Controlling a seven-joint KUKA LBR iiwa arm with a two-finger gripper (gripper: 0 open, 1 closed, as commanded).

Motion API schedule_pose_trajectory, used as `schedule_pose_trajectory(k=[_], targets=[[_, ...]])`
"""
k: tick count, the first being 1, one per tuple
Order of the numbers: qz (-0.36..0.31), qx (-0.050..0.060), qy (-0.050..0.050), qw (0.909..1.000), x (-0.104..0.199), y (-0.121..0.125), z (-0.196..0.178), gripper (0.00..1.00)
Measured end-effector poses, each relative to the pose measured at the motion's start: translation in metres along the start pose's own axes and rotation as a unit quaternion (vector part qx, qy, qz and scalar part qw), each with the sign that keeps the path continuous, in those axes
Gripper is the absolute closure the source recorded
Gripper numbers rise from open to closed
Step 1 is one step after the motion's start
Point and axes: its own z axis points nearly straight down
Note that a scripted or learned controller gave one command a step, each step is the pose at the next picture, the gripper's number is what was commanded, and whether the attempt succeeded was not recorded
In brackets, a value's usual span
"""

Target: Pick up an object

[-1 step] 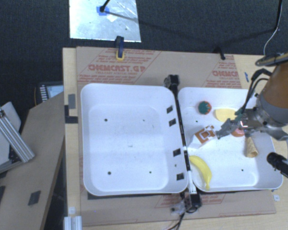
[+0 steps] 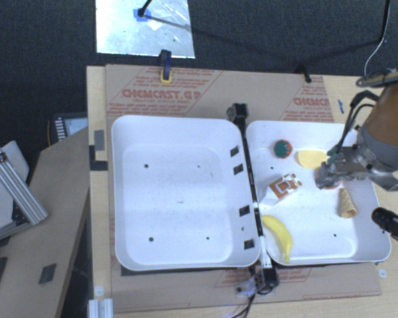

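camera view – arm bent low, claw (image 2: 330,177) over right bin (image 2: 368,244) – finger state unclear.

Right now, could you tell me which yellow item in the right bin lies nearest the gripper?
The flat pale yellow piece, just left of the gripper; the curved yellow banana lies farther off.

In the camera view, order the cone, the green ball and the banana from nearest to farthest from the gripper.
From the gripper:
1. Cone, just below it toward the bin's front.
2. Green ball, up and left, near the back.
3. Banana, at the front left corner.
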Motion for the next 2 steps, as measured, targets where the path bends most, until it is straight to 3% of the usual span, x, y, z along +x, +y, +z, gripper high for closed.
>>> schedule_pose_trajectory(k=[1,2], targets=[[-0.005,-0.001,0.001,1.0,0.104,0.036,-0.045,1.0],[-0.004,0.002,0.001,1.0,0.178,0.069,0.001,1.0]])
